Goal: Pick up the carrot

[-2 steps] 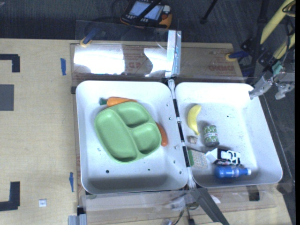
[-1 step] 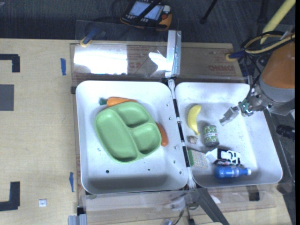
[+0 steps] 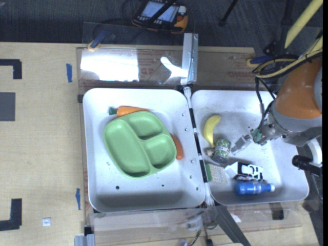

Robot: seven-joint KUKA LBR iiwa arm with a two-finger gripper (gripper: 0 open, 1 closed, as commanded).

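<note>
Two white bins sit side by side on a wooden bench. The left bin (image 3: 97,188) holds a big green plate (image 3: 139,143) with three parts in it. The carrot (image 3: 132,109) lies at the far edge of the plate, partly hidden under the plate's rim, with its green top pointing left. Another orange thing (image 3: 178,147) peeks out from under the right side of the plate, near the wall between the bins; what it is cannot be told.

The right bin (image 3: 292,181) holds a yellow banana (image 3: 211,127), a small green can (image 3: 222,149) just below the banana, a black and white thing (image 3: 249,171), and a blue bottle (image 3: 253,188) lying on its side near the front. A small speckled packet (image 3: 218,174) lies left of the bottle.

The arm (image 3: 302,99) reaches in from the right, over the right bin. Its gripper (image 3: 245,140) points left toward the can, close beside it. It is too small and blurry to tell if it is spread or pressed together. The gripper is well apart from the carrot, which rests in the other bin.
</note>
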